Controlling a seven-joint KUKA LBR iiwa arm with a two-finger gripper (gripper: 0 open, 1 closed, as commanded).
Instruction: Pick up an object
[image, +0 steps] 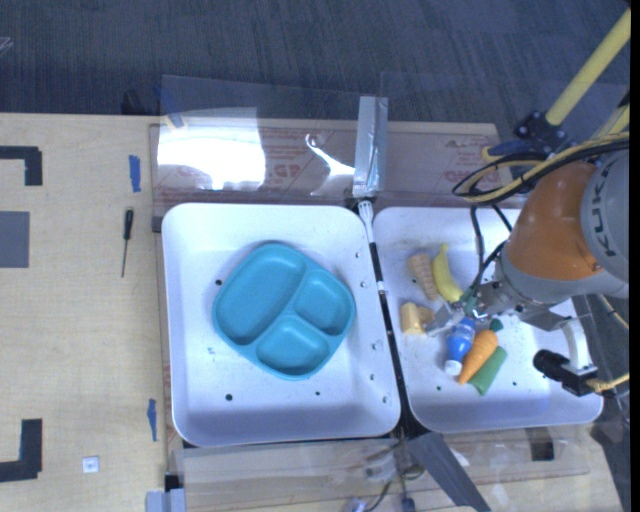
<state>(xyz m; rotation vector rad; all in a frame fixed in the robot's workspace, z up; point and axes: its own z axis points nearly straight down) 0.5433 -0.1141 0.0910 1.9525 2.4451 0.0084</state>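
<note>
Gripper (474, 308) hung low in the right bin (520, 400), just above the blue bottle (460, 345); jaw state could not be told. Toy carrot (480, 355) touched the bottle's right side, banana (445, 275) beyond it. Best approach probably: descend centred on the bottle, clear of the carrot.

floor (300, 40): dark blue-grey carpet | bench (70, 350): pale wood, black corner marks, blue tape bits | clear panel (260, 150) behind bins: bright glare | screwdriver (126, 240) lying on bench
</note>
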